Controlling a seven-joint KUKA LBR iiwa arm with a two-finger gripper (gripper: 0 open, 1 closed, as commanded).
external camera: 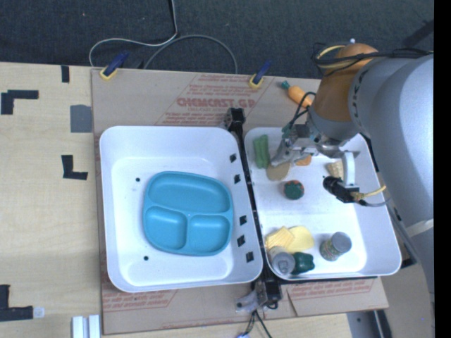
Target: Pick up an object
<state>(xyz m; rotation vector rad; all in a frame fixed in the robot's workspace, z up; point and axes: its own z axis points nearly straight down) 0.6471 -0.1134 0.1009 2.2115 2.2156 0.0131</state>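
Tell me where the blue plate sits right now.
The blue plate lies in the left bin, roughly in its middle, across the divider from the yellow toy in the right bin.

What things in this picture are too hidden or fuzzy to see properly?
- The gripper in the camera view: the wrist above covers it, so its fingers are unclear.
- A tan object under the gripper: too blurred to name.
- The small dark green thing in the right bin: too small to name.
- The yellow object: its shape is blurred.
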